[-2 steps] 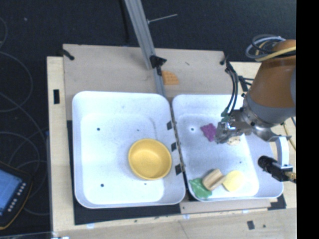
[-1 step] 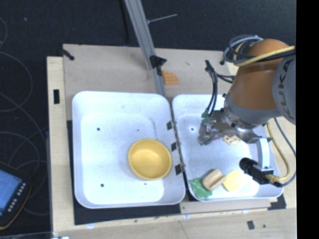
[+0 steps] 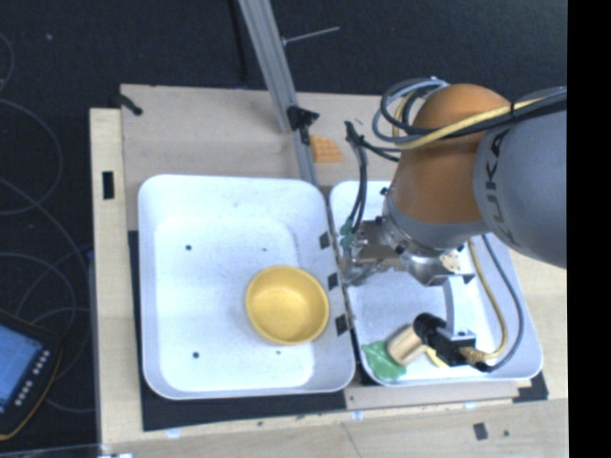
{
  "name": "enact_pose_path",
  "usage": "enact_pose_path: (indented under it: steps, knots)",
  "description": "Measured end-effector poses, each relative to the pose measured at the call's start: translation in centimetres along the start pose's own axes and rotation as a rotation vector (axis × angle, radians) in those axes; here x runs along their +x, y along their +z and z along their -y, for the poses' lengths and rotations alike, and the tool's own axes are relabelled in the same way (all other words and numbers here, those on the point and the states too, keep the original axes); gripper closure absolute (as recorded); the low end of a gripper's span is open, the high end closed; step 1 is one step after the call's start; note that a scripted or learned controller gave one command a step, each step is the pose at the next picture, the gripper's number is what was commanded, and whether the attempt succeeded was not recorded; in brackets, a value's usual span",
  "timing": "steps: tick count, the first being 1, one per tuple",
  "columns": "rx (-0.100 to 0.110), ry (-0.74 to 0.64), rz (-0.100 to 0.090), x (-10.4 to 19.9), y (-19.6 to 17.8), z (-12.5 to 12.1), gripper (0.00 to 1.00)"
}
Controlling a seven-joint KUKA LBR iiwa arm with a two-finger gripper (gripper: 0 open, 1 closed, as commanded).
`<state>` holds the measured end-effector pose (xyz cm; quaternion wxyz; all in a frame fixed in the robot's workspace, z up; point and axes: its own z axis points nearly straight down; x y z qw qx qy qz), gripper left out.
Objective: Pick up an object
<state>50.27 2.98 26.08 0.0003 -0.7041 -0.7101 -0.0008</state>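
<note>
**Claw (image 3: 374,252) hangs over the right bin (image 3: 387,303), grip hidden**

Wrist (image 3: 439,194) bulk covers it, so spread or pinching cannot be told. Likely target: the green object (image 3: 379,360) in that bin's near corner. The yellow bowl (image 3: 284,305) sits apart in the left bin (image 3: 191,256).

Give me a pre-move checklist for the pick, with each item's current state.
1. Target available: yellow bowl sits upright in the left bin: ok.
2. Bowl unobstructed, nothing touching it: ok.
3. Pincer above a target: it hangs over the wall between the bins, beside the bowl: not ok.
4. Pincer free of load: cannot tell.
5. Green object in the right bin reachable: partly hidden, cannot tell.
</note>
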Motion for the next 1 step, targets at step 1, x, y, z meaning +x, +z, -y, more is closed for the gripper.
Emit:
enact_pose_path:
  steps: [1]
  knots:
    - [-0.001,0.001,0.001,5.35,1.26,-0.86,1.0]
